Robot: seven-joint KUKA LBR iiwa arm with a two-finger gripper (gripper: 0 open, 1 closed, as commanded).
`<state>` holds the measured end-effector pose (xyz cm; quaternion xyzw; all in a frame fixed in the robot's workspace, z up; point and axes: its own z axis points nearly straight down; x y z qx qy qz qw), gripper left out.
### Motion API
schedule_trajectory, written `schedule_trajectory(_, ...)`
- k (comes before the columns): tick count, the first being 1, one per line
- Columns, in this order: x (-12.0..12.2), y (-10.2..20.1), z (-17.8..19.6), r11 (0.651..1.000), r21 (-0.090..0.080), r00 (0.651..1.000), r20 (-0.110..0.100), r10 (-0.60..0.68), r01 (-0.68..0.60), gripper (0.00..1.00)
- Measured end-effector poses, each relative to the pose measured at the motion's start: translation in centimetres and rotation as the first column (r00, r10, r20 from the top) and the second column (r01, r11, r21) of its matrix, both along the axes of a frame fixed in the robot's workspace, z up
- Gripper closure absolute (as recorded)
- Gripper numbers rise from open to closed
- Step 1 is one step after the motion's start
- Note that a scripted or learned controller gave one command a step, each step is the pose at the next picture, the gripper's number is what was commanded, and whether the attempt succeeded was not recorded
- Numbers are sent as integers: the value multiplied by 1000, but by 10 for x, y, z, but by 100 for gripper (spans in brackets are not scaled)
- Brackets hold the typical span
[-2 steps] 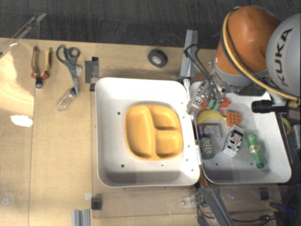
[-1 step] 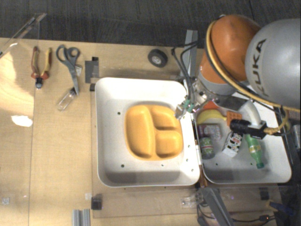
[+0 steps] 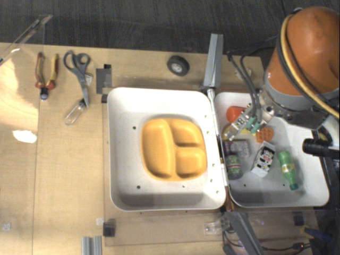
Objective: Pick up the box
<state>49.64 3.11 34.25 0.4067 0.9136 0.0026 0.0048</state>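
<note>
The box (image 3: 264,160) is small and white with dark print. It lies tilted on the floor of the right bin (image 3: 313,198), near the middle. My gripper (image 3: 245,122) hangs over that bin's upper left part, above and to the left of the box and apart from it. The grey arm with its orange band (image 3: 311,41) comes in from the upper right and hides the bin's far corner. Nothing can be made out in the gripper's grasp.
A green bottle (image 3: 288,170) lies right of the box. A small can (image 3: 232,165), a grey packet (image 3: 241,147) and two orange items (image 3: 234,112) (image 3: 264,134) crowd the bin's left side. The left bin (image 3: 122,142) holds a yellow divided tray (image 3: 172,147). Scissors (image 3: 81,73) and pliers (image 3: 45,73) lie on the bench.
</note>
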Motion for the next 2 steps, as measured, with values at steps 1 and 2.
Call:
schedule_trajectory(1, 34, 19, -8, 823, 2, 823, -6, -568, 568, 100)
schedule_trajectory(2, 34, -5, -74, 985, 1, 985, -6, -173, 173, 100)
